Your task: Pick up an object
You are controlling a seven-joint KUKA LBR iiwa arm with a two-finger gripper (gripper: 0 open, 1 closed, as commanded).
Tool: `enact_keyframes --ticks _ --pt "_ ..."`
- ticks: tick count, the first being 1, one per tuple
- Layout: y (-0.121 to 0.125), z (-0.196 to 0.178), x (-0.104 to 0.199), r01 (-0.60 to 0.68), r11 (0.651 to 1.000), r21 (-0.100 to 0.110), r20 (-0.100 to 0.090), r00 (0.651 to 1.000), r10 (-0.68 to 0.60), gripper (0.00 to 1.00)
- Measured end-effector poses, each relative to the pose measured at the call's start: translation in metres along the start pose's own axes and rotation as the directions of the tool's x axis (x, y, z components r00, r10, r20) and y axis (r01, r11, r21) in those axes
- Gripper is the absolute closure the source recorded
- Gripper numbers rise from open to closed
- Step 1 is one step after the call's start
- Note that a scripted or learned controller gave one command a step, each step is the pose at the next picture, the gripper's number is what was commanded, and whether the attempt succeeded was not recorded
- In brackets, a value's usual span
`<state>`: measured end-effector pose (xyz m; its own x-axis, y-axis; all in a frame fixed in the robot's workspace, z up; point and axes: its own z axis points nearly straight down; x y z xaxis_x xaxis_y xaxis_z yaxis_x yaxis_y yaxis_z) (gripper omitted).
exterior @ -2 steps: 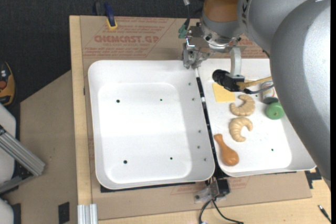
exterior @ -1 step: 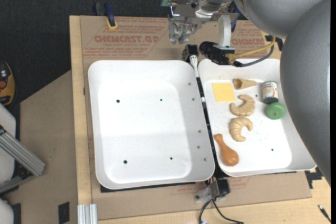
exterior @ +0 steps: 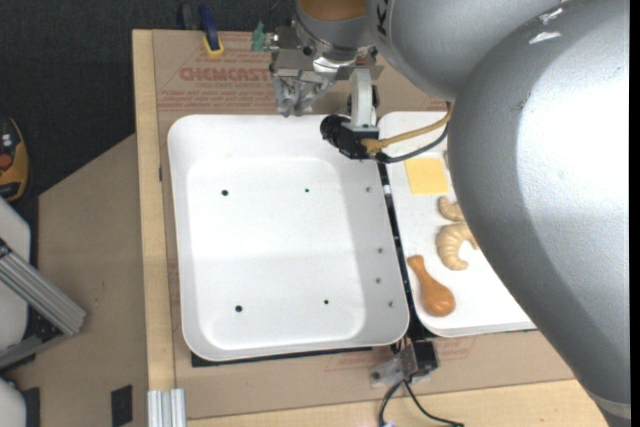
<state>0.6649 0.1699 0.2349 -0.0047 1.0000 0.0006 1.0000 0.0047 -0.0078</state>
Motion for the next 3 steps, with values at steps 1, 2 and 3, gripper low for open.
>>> enact_keyframes --ticks 1,2,3 --pt "0.002 -0.110 0.037 0.000 1.000 -0.021 -0.004 1.000 0.000 1.00" --pt "-0.002 -0.142 0.056 -0.002 1.000 -0.015 -0.002 1.000 0.002 1.00" --pt "-0.035 -0.141 0.055 -0.004 1.000 -0.004 0.001 1.000 0.004 1.00"
